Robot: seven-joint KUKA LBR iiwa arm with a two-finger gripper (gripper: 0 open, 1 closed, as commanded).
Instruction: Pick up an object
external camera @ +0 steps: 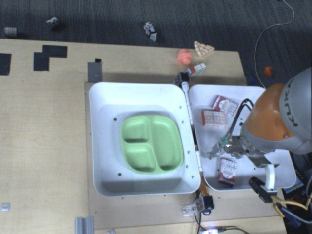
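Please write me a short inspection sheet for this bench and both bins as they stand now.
Surface: wooden bench bearing two shallow white bins side by side, left bin and right bin.
Job's things: three small red-and-white packets in the right bin, two near its far end, one near its front.
Clutter: green divided tray in the left bin; pink ball and a small tube on the bench behind the bins.
Grippers: gripper low over the right bin, above the front packet; grasp cannot be judged.
Cables: black cable looping over the floor; wires at the bench's front edge.
Surroundings: dark carpet with small scattered bits.
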